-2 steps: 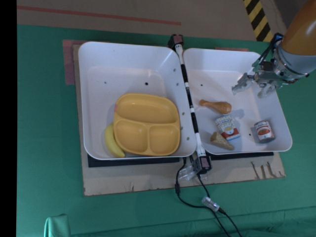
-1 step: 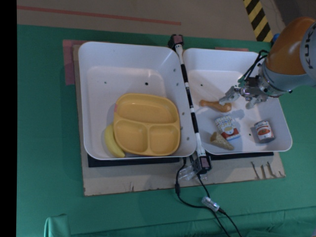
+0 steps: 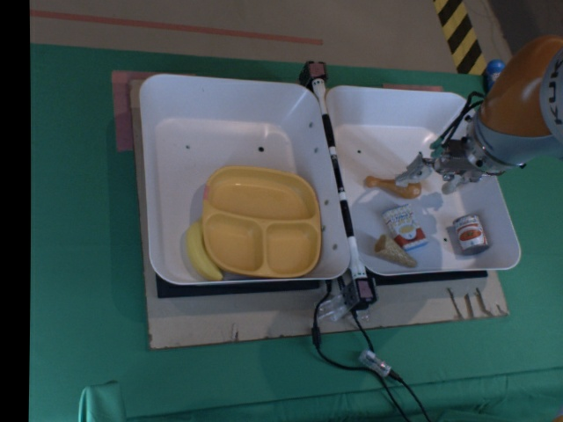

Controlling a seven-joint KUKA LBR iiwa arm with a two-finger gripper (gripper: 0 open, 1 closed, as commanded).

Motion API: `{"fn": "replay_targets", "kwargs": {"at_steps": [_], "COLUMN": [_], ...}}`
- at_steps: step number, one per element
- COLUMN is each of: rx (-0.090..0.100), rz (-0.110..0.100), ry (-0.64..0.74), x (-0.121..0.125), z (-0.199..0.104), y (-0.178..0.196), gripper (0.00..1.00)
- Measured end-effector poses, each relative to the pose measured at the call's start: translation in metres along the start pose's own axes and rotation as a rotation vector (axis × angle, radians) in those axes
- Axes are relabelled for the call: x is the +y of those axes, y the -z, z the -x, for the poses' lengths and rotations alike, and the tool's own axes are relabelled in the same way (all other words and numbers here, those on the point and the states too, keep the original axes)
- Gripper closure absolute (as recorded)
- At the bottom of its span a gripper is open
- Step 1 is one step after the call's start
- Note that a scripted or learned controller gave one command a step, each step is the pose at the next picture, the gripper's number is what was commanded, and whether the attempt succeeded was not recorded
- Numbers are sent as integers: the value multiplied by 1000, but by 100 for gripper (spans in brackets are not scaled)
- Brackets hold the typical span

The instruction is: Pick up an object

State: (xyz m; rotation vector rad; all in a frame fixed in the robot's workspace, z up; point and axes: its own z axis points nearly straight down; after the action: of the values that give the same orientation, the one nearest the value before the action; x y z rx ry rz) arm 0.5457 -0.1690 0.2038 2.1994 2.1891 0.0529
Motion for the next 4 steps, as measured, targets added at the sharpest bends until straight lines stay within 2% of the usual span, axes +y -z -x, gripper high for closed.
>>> {"fn": "replay_targets", "kwargs": {"at_steps": [1,2,3,4], "rx": [-6,-11,-3,-3], "rz": [18,31,-31,-33], "ry": [-6,-12,1,1], "x": [4,7,80,80], "z": [2,5,-52,-52], "y": [16,31,-20,-20], "gripper": [100,100,100,0]}}
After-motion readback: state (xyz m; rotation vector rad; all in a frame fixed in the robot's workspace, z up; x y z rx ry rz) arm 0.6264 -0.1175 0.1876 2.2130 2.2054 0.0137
